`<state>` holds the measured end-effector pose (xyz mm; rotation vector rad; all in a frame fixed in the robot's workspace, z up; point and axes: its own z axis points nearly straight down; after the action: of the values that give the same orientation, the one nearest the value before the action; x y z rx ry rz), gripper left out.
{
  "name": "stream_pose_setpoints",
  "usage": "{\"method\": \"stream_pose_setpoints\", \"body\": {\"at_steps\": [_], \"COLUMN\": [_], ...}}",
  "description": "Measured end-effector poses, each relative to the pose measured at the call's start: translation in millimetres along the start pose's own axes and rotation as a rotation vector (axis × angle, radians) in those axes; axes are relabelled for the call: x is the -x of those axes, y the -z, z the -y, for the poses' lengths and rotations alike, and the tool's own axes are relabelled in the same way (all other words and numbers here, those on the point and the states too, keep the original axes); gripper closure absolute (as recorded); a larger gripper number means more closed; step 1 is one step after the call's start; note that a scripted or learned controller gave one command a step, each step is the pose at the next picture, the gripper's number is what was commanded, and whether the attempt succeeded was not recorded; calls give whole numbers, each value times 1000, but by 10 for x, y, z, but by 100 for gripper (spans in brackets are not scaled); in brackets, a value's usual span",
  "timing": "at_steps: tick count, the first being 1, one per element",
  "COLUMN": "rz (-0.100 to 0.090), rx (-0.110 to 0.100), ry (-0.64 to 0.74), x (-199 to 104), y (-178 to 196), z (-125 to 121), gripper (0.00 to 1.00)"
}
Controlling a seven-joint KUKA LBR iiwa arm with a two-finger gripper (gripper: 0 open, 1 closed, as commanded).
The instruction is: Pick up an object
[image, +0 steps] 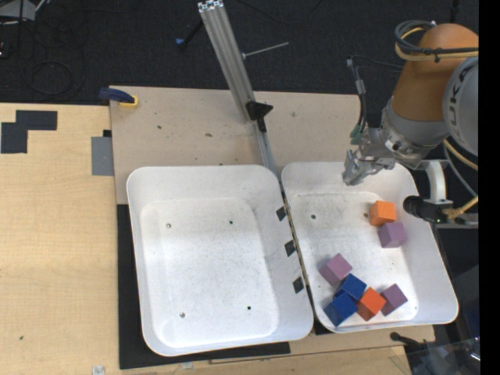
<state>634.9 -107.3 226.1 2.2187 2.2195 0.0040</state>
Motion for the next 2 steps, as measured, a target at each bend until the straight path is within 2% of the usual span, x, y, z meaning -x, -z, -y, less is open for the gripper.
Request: {"method": "stream_pose_setpoints", "body": {"at_steps": [1, 2], "rz": [-1, -1], "rx": [-4, -8], "ry": [2, 1], "x": [12, -517], "y": [176, 141], "z": [-2, 256], "gripper": [100, 100]}}
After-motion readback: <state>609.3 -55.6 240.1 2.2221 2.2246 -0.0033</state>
